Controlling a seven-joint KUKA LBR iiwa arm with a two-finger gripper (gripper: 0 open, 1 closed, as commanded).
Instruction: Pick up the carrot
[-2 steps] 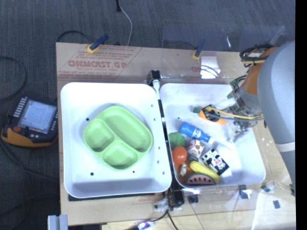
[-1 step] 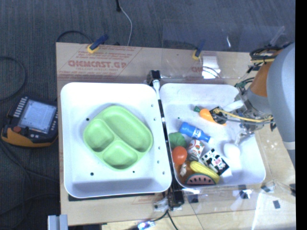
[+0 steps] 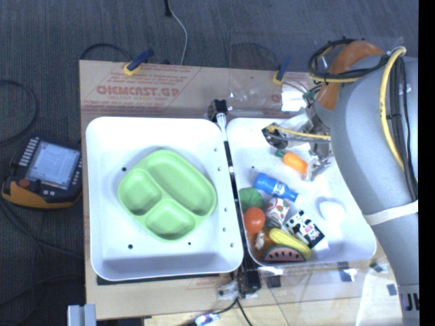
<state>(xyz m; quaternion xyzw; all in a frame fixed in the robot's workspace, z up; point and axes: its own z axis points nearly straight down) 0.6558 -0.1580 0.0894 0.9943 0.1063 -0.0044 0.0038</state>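
The carrot (image 3: 294, 160) is a small orange piece lying on the floor of the right bin (image 3: 353, 246), in its upper half. My gripper (image 3: 298, 148) hangs directly over it, reaching in from the right below the orange wrist band (image 3: 350, 56). The gripper's body is so close over the carrot that contact is unclear. Part of the carrot's right end is covered by the gripper.
Below the carrot lie a blue bottle (image 3: 275, 185), a green vegetable (image 3: 250, 197), a red tomato (image 3: 254, 219), a cow-patterned box (image 3: 304, 228), a yellow corn cob (image 3: 289, 240) and a watermelon slice (image 3: 279, 253). The left bin (image 3: 102, 250) holds a green divided plate (image 3: 168, 194).
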